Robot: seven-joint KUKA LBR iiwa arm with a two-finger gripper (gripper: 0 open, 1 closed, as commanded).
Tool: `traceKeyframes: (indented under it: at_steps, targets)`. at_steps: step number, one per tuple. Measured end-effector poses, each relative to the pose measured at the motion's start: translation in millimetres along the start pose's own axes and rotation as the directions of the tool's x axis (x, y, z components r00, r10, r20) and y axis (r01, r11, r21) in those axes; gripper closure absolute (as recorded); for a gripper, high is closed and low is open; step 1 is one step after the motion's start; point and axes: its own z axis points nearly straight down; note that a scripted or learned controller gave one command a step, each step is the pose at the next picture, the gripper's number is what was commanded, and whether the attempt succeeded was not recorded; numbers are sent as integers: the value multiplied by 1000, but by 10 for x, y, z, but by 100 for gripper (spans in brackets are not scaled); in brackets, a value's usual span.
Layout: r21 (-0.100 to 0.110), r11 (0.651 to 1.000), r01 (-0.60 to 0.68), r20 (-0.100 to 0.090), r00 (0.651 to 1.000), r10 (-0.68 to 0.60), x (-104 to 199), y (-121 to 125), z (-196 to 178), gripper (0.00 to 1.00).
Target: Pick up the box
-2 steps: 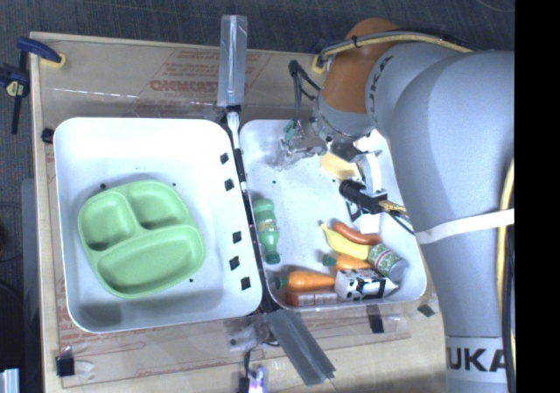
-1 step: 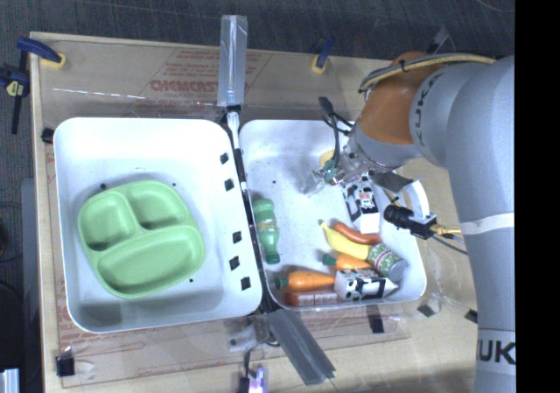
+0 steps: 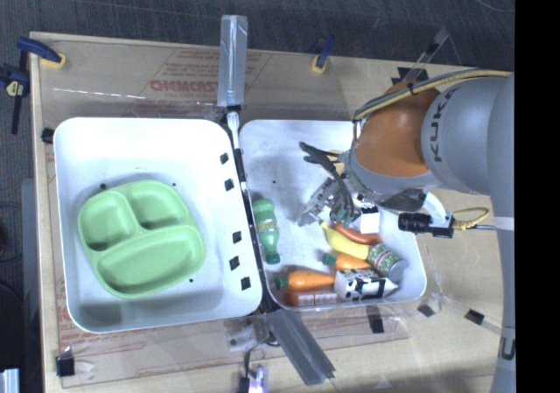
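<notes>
- Fingers point(image 3: 325, 200) of the gripper are seen spread apart over the right bin point(image 3: 280, 139), with nothing between them.
- The box point(image 3: 363, 286), white with black patches, is found lying at the near edge of the right bin, apart from the fingers.
- A carrot point(image 3: 306, 280), a banana point(image 3: 346, 244), a can point(image 3: 385, 258) and a green bottle point(image 3: 265, 227) are crowded nearby.
- A green divided plate point(image 3: 140, 236) is held in the left bin point(image 3: 87, 133).

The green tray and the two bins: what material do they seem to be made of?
The green tray looks like moulded matte plastic: uniform colour, rounded compartments. The left bin and right bin look like smooth white plastic with soft edges, though painted metal is possible.
</notes>
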Motion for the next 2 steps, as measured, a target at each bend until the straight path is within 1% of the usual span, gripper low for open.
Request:
traceKeyframes:
  at_steps: [1, 2]
  targets:
    - [15, 994, 109, 25, 994, -109, 368, 362, -58, 100]
    - [-1, 1000, 31, 3, 1000, -31, 678, -478, 0, 100]
